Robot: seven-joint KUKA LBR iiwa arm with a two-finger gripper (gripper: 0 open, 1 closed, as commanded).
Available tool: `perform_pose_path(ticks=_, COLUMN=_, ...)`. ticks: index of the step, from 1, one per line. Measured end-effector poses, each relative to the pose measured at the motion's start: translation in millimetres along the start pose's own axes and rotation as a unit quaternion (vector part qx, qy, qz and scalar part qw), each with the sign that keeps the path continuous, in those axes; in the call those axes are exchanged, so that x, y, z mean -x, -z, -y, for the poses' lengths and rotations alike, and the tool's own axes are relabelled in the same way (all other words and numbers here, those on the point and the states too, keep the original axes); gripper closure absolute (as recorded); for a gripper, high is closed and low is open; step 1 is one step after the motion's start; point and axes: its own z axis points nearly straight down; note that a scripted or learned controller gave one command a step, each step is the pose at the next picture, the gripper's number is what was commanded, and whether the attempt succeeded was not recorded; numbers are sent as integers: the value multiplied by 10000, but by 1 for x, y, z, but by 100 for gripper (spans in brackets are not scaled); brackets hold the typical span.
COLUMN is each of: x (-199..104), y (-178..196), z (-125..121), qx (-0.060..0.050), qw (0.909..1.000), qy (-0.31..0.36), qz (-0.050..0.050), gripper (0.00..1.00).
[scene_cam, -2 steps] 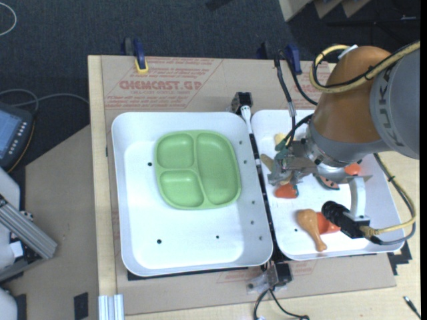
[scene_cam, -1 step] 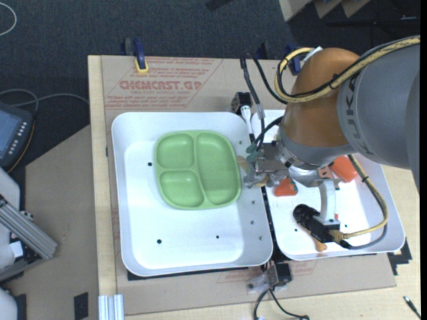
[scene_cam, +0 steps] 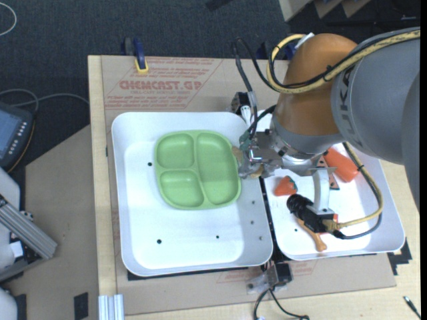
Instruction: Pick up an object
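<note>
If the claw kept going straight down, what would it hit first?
Likely the right edge of the green plate, or the rim of the left bin just beside it. The claw hangs over that spot, but the slanted view leaves depth unclear.

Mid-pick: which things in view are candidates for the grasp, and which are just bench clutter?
For the job:
- green divided plate, in the left bin
- red-orange piece and orange block, in the right bin

Lying about:
- blue clamp
- printed board under the bins
</note>
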Motion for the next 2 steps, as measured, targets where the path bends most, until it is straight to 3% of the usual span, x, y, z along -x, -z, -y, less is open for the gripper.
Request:
perform_pose_path(ticks=1, x=-8, y=-8, z=12, qx=-26, qw=10000, qy=-4, qz=-1, gripper=100)
perform_pose_path(ticks=2, x=-5, y=4, z=6, qx=2, qw=10000, qy=0, qz=1, gripper=100)
